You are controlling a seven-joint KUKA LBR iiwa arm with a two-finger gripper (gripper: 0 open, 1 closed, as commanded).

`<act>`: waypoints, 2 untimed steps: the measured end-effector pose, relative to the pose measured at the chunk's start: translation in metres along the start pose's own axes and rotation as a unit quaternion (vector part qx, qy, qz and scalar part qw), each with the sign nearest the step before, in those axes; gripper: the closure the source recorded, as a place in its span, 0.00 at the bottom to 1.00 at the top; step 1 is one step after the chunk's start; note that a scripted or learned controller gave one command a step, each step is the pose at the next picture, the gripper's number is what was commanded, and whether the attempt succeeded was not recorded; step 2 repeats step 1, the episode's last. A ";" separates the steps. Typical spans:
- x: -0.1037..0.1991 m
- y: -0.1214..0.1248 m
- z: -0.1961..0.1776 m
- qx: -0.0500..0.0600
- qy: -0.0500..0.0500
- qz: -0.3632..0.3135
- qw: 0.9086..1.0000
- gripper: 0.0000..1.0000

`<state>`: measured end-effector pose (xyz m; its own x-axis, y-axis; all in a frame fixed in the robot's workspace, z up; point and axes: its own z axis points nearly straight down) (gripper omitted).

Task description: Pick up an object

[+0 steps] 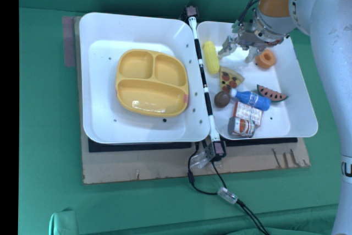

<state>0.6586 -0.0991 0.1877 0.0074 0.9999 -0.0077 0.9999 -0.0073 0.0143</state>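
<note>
Fingers (227,48) spread apart, nothing between them; gripper (237,52) hangs over the right bin (297,118) between corn (211,57) and orange ring (265,59). Pizza (230,79), bottle (252,99), watermelon (271,94) lie in that bin; yellow tray (152,83) in the left bin (102,30).
</note>
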 end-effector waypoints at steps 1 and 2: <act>-0.003 0.004 -0.019 -0.009 -0.003 0.003 1.000 1.00; -0.003 0.004 -0.019 -0.009 -0.003 0.003 1.000 1.00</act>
